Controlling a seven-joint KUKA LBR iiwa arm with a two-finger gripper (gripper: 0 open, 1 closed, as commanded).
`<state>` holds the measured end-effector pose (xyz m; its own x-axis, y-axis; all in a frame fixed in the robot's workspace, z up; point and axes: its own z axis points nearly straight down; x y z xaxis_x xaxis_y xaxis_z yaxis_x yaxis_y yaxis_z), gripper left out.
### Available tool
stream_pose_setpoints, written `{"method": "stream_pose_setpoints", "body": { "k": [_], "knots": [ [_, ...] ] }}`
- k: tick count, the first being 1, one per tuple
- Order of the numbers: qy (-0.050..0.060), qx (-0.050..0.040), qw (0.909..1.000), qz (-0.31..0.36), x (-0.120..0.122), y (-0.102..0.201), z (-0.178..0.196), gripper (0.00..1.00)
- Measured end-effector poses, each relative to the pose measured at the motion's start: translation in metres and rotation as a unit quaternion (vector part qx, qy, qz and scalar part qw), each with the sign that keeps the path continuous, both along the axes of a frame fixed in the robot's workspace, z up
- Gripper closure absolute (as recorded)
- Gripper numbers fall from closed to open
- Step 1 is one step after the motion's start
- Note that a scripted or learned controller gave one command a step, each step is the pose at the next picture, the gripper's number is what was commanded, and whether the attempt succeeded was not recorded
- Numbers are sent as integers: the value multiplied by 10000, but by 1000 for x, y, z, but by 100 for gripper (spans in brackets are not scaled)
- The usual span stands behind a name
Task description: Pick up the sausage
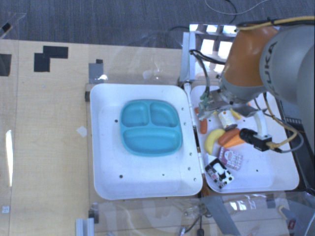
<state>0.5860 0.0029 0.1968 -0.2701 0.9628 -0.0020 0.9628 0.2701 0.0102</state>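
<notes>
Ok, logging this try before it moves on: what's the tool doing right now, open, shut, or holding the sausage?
Tool: over the right bin's left side; open or shut cannot be told, and no sausage seen in it.

The sausage (203, 126) is being seen as a small, slender, orange-red piece at the right of centre in the frame. It is lying flat on the floor of the right-hand white bin (275, 181), close against that bin's left wall, with its long axis running roughly up and down the picture. Its upper end is being hidden under the tool (206, 107), so its full length cannot be told. A yellow banana-like piece (212, 139) is lying just beside it, to its lower right.
</notes>
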Motion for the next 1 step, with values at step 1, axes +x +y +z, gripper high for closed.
{"method": "stream_pose_setpoints", "body": {
  "k": [1],
  "knots": [
    [2, 0, 10000, -2, 0, 0, 0, 0]
  ]
}}
